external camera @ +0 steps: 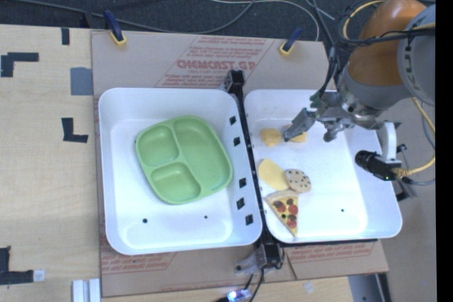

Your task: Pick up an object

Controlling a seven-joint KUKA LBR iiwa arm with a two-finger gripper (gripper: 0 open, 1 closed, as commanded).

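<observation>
Pickup not done, I judge: my pincer (311,126) hangs spread and empty over the yellow piece (271,136) in the right bin (368,219).

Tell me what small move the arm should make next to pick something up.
Probably lower the tool straight down toward the small yellow piece in the right bin: it sits just beside that piece, nearer than the cookie or pizza slice.

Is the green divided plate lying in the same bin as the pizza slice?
No. The green divided plate lies in the left bin, while the pizza slice lies in the right bin.
</observation>
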